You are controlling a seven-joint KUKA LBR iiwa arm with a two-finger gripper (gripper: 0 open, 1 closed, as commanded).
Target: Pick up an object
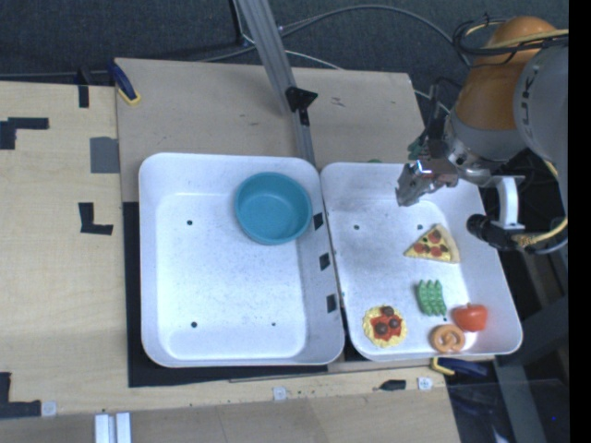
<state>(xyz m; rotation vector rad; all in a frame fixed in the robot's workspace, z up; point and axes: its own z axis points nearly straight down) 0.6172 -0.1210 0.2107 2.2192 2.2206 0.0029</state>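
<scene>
Pizza slice (432, 245) is seen just below the claw (411, 192) in the right bin (360, 247), apart from it. Its tip is pointed left, long axis roughly left-right. Claw state cannot be told. Below the slice in the same bin are found a green piece (430, 296), a round pizza (384, 325), a tomato (470, 317) and a donut (448, 338). A blue bowl (272, 208) is held in the left bin (185, 284).

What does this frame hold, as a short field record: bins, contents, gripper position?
left bin: blue bowl near its far right corner
right bin: pizza slice, green piece, round pizza, red piece, orange ring
gripper: above right bin's far end, apart from the pizza slice
held item: none seen
</scene>
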